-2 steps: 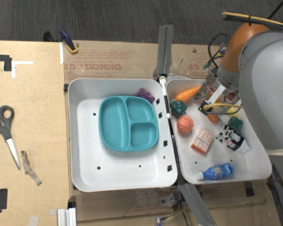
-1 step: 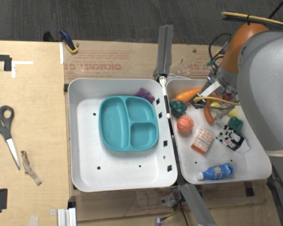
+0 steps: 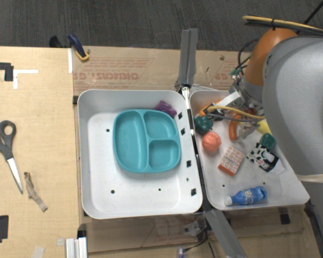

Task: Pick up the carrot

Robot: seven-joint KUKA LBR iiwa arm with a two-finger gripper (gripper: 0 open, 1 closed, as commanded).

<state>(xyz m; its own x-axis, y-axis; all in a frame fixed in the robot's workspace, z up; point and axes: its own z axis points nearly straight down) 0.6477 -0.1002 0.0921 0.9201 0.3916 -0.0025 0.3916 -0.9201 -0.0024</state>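
Grey arm nearest, tool over carrot, grip unclear, cardboard lettering mirrored

Arm shell: big, smooth, rounded housing, pale grey, matte with a soft sheen, taking up the 3 o'clock side of the view.
Orange band: there it is, a bright orange dome-like ring at about 1 o'clock from the grey shell, glossy on its upper curve.
Wrist hardware: darker metal parts under the orange band, small and cluttered; details hard to make out.
Cables: yellow and orange leads run out from the wrist toward 9 o'clock, with a white strip beside them.
Green connector: a small green fitting sits at the wrist's 11 o'clock edge.
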